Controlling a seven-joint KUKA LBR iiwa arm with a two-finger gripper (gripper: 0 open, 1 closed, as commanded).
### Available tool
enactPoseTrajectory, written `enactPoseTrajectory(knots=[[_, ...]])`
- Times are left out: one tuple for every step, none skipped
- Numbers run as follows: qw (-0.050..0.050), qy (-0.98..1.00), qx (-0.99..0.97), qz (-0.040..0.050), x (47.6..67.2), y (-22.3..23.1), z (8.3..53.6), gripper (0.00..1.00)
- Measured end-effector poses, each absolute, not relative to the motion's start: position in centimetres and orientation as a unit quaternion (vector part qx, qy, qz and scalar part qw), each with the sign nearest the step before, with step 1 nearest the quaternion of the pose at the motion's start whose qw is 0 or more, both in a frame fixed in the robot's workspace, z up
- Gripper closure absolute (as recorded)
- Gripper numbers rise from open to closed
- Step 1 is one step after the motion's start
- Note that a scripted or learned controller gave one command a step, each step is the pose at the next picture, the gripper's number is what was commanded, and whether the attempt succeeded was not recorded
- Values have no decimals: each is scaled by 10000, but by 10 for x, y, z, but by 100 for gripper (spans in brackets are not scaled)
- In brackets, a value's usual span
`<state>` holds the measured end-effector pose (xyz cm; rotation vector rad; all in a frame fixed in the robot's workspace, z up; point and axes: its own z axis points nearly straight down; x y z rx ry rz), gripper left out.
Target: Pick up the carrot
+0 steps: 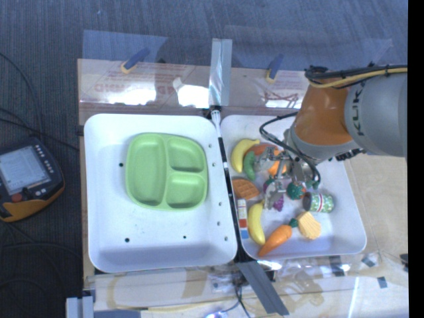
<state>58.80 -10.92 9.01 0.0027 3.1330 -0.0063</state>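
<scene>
The carrot (276, 238) lies near the front of the right bin (354, 234), its orange body slanting from a pointed tip at about 8 o'clock up to a green-tufted crown at about 2 o'clock, so its long axis runs on a diagonal across the bin floor. The hand (286, 177) hangs over the clutter in the middle of the same bin, and from it the carrot sits toward 6 o'clock, a touch to the 7 o'clock side, with small toys between them. How far apart its gripping parts stand cannot be told, since they are lost among the coloured pieces beneath the wrist, and nothing can be seen held in it. A banana (255, 224) lies just beside the carrot's tip, and a yellow chunk (309, 226) sits just beside its crown, so a grasp would probably go best across the mid-body, square to that diagonal. The left bin (106, 244) holds a green divided plate (167, 171).
</scene>
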Motion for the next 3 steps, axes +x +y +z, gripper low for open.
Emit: enactPoseTrajectory(knots=[[88,10000,0,-35,591,-108,102,100],[-3,9984,-557,-2,491,-99,129,100],[1,9981,-613,-4,530,-151,112,100]])
